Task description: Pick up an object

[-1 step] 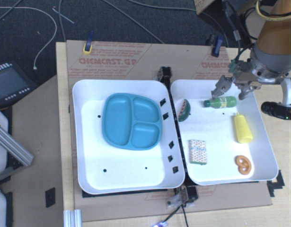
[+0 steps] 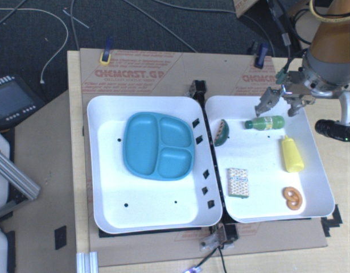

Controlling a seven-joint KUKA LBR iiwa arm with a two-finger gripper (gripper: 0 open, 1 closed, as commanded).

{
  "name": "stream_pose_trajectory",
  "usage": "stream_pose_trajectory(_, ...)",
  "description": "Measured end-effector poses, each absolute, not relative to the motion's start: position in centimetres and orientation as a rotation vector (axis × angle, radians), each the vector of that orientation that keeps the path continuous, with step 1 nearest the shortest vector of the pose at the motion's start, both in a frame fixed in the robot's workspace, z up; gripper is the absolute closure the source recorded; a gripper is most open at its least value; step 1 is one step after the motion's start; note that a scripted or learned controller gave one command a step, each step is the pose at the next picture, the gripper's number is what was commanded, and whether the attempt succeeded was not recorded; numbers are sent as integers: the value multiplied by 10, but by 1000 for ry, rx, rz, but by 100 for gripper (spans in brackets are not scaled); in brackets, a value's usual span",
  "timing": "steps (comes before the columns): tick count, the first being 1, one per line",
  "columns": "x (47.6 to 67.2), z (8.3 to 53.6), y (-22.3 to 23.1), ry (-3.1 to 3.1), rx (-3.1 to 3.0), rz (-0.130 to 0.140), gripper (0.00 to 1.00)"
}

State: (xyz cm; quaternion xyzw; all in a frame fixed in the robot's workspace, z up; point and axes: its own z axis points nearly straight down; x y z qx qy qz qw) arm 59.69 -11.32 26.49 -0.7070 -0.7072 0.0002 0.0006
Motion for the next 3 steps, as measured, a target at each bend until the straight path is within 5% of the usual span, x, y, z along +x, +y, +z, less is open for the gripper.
stream_pose_trajectory(3, 601, 83, -116, -2217, -2217, 5, 0)
